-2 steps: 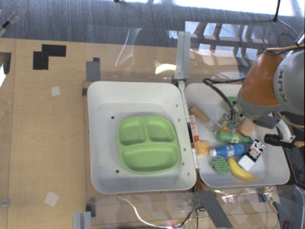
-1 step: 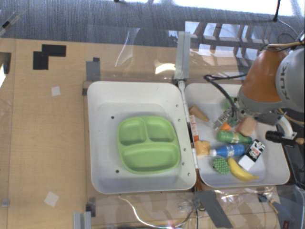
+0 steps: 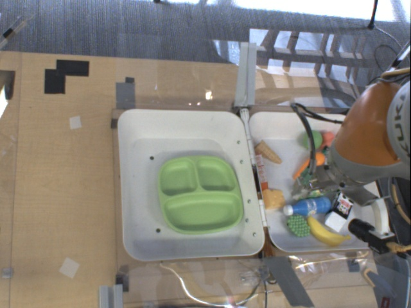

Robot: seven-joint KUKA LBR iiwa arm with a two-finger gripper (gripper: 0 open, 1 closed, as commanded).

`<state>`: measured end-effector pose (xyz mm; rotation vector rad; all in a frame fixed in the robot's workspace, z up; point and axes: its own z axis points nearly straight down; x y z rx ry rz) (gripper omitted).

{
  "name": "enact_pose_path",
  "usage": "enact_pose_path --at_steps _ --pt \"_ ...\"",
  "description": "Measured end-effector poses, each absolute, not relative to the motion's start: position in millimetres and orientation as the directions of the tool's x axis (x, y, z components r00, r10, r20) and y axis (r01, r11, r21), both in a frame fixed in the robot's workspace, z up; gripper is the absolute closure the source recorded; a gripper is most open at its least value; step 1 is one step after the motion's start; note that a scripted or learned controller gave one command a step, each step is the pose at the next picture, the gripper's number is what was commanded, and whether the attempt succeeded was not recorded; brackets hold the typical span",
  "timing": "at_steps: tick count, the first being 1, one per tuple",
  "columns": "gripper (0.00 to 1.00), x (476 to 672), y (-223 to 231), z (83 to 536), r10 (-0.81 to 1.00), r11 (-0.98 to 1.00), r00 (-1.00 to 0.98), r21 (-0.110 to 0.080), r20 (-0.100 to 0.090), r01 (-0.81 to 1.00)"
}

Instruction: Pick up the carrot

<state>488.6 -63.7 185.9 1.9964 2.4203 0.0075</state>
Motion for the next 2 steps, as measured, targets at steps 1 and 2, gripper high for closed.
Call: enact_pose_path --at_steps 1,2 --pt "1.00 526.7 -122 287 0.883 0.469 -0.469 0.010 -0.009 0.883" --pt "1.00 571.4 -134 168 0.619 0.786 -0.786 0.001 -0.001 0.619"
